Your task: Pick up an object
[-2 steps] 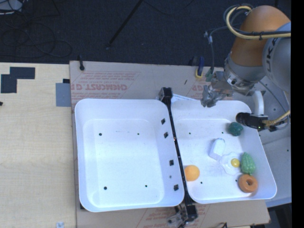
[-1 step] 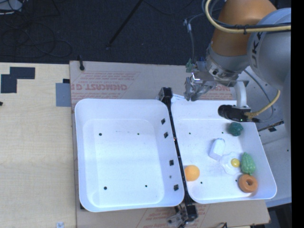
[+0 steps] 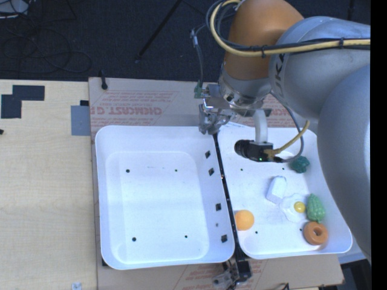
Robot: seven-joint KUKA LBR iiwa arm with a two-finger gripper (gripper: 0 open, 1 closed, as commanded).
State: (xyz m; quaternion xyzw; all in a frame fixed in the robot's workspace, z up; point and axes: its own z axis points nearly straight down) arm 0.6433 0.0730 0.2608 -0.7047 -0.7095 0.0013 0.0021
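My arm hangs over the far end of the right bin (image 3: 341,241); I cannot tell the state of the gripper (image 3: 213,123), and I see nothing held in it. Below it and to its right lie a doughnut (image 3: 315,232), a green toy (image 3: 315,208), and an orange ball (image 3: 244,220). I judge the pick not yet begun.

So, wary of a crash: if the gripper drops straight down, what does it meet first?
Probably the divider between the two bins, near its far end, since the gripper hangs about over it; depth is unclear.
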